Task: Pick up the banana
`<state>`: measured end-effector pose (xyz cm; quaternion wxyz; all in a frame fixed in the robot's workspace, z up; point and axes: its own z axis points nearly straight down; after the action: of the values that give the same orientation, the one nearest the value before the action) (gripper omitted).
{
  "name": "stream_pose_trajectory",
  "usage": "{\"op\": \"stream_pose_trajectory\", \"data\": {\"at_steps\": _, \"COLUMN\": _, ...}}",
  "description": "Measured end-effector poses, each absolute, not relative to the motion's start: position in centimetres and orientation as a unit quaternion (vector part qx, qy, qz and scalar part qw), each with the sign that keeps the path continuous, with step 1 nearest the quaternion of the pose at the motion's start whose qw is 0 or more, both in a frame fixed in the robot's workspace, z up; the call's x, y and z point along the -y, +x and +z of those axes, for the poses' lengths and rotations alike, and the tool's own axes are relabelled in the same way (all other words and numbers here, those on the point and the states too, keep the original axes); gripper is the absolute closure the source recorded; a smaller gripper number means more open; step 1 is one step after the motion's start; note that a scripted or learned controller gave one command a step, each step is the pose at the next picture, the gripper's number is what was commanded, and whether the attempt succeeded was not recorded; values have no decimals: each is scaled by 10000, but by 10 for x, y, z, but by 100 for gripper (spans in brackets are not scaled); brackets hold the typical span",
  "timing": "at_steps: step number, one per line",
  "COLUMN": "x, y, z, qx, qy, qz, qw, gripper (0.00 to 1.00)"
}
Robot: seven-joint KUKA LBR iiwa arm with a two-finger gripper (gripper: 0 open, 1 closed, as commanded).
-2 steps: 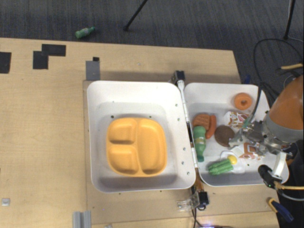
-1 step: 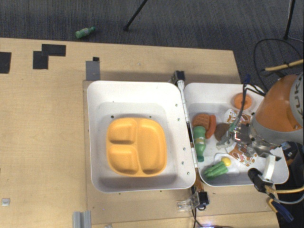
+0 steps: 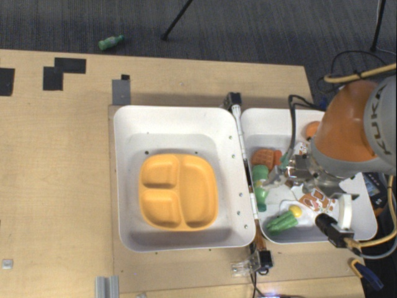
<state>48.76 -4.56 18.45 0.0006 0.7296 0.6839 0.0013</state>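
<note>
Pale wood of the bench (image 3: 62, 197) at far left. Then the left bin (image 3: 124, 166), with a yellow-orange divided tray (image 3: 179, 190) lying flat in its middle. Right of the divider, the right bin (image 3: 267, 120), crowded: a red-orange item (image 3: 267, 157) toward the far side, a green bottle-like piece (image 3: 259, 182) just near of it, a green object (image 3: 282, 222) at the near edge. Touching that green object on its right, a small yellow shape (image 3: 295, 211), most likely the banana, lying in the bin. Further right, the gripper (image 3: 296, 174), low over the bin's middle, just far of the yellow shape; open or closed, impossible to tell under the wrist. Above it, the grey and orange arm (image 3: 347, 129). Nothing visibly held. By this look, no lift yet: grasp and raise both left to do.
</note>
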Motion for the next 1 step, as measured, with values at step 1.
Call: {"op": "stream_pose_trajectory", "data": {"at_steps": 1, "x": 16, "y": 488, "z": 184, "qx": -7604, "qy": 6494, "qz": 8, "qw": 5, "gripper": 0}}
